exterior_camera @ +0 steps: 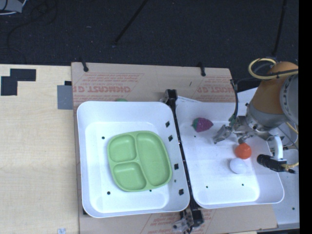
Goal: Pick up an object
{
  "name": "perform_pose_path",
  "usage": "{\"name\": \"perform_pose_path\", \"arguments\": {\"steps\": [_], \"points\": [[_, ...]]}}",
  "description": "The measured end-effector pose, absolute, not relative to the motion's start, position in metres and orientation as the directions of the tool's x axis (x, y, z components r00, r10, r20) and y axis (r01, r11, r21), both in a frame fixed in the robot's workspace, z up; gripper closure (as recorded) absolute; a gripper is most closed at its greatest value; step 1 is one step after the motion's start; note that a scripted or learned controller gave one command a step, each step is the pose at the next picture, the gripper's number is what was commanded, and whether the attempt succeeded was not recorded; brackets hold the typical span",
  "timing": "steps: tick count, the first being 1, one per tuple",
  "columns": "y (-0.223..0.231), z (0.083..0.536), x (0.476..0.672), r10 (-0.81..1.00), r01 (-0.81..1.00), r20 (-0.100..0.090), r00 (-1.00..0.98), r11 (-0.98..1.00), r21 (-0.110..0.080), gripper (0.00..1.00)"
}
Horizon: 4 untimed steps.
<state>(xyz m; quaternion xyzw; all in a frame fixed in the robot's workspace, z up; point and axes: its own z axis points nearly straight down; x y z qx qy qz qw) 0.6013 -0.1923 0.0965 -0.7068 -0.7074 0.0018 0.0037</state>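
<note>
Two shallow white bins are carried side by side on the desk. The left bin holds a green divided plate; the right bin holds three small things and is entered by the arm from its right edge.

The pincer is seen low over the right bin, in its far half, with metal fingers pointing toward the bin's left wall. Whether those fingers are apart or together cannot be told from this slanted view, and nothing is visibly gripped between them.

Three candidates are offered. An orange ball lies just beside the pincer, on the side toward the bin's near edge and slightly toward its right edge. A white ball lies just beyond the orange one, nearer still to the near edge, and the two look to be touching or nearly so. A purple piece with a green tip lies toward the far-left corner of the bin, close to the fingertips and roughly along the line they point.

The purple piece is judged the likeliest target, since it sits ahead of the fingers. The balls would demand a shift back toward the near edge.
</note>
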Motion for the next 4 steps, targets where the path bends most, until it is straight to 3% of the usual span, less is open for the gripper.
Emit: {"name": "perform_pose_path", "arguments": {"steps": [1,4], "points": [[-0.193,0.110,0.603,1.000,1.000,0.001,-0.001,0.001,-0.004,1.00],[-0.185,0.247,0.609,1.000,1.000,-0.001,-0.002,0.002,0.002,1.00]]}}
